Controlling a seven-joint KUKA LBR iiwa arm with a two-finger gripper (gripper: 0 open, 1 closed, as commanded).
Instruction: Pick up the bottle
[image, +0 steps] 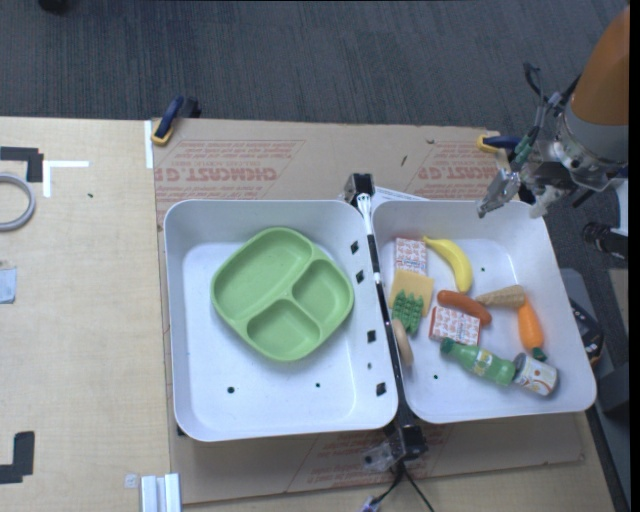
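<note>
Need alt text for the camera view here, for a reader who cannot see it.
A green bottle lies on its side near the front of the right bin, among toy foods, while the claw hovers above that bin's far edge. The left bin holds a green divided plate.

The cardboard sheet (230, 158) under the bins bears red print, upside down and too blurred to read.
</note>
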